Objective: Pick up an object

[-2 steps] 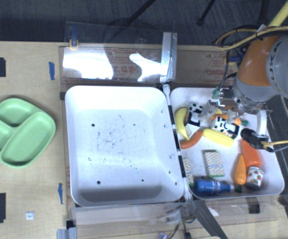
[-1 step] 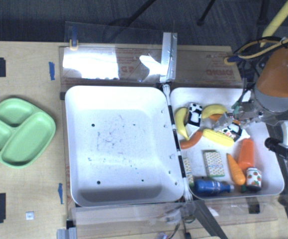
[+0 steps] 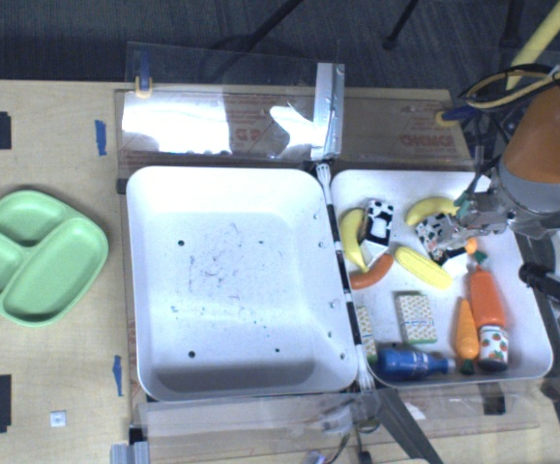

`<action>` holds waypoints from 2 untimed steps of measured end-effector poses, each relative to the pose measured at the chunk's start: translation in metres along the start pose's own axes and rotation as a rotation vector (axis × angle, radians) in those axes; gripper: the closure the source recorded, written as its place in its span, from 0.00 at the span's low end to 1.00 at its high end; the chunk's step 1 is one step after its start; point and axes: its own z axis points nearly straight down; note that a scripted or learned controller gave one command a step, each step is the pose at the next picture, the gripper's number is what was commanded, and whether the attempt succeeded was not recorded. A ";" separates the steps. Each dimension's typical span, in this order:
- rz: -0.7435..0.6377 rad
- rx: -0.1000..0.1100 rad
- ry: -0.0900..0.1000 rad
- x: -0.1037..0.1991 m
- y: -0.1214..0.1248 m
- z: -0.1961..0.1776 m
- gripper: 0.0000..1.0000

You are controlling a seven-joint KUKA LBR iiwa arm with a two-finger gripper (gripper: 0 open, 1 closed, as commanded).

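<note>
The right bin [image 3: 541, 356] holds several objects. A yellow banana [image 3: 351, 238] and a black-and-white toy [image 3: 380, 220] lie by its left wall. A second banana [image 3: 428, 207] and another black-and-white spotted toy [image 3: 435, 231] sit near the middle. Below them are a yellow corn cob [image 3: 423, 268] and an orange sausage [image 3: 372, 271]. A patterned small box [image 3: 415, 317], a carrot [image 3: 465, 329], an orange bottle [image 3: 489, 313] and a blue bottle [image 3: 411, 362] fill the front. My gripper [image 3: 465, 222] is low in the bin, right beside the spotted toy and the second banana.
The left bin [image 3: 163, 201] lies beside the right one, with a shared raised wall between them. A green divided plate [image 3: 34, 256] rests on the bench at far left. A clear panel [image 3: 221, 114] stands behind the left bin. Cables hang at the back right.
</note>
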 end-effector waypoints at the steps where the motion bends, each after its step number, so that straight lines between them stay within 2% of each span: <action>1: 0.042 0.009 0.006 0.029 0.000 -0.133 1.00; 2: 0.042 0.010 0.006 0.029 0.000 -0.133 0.00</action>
